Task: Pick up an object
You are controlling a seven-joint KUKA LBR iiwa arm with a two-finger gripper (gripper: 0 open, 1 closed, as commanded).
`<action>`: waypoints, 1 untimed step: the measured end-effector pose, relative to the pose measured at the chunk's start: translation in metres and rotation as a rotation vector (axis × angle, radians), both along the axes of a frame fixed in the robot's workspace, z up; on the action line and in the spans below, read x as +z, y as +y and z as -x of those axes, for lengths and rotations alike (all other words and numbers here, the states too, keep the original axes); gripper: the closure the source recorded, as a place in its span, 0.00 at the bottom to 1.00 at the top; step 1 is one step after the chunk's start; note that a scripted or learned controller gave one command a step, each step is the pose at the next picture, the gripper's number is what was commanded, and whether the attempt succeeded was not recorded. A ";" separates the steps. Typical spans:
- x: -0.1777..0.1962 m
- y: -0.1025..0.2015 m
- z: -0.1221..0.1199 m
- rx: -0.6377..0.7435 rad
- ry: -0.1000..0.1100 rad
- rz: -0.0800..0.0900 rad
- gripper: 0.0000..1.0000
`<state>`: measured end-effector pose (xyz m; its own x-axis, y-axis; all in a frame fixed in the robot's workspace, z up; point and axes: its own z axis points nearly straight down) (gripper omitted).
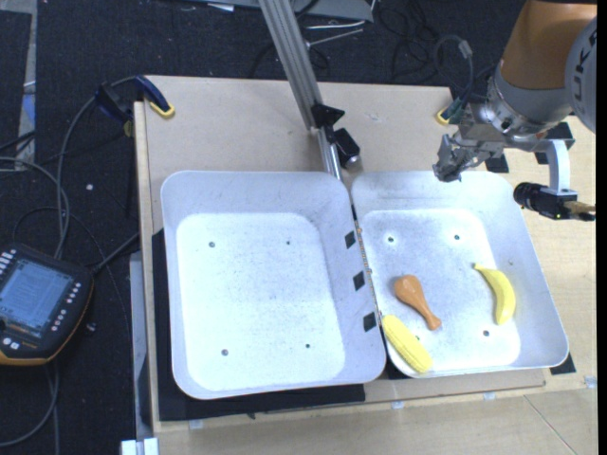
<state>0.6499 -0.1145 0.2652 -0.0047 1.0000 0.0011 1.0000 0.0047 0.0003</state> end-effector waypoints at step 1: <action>-0.002 0.053 -0.008 0.000 0.000 0.000 1.00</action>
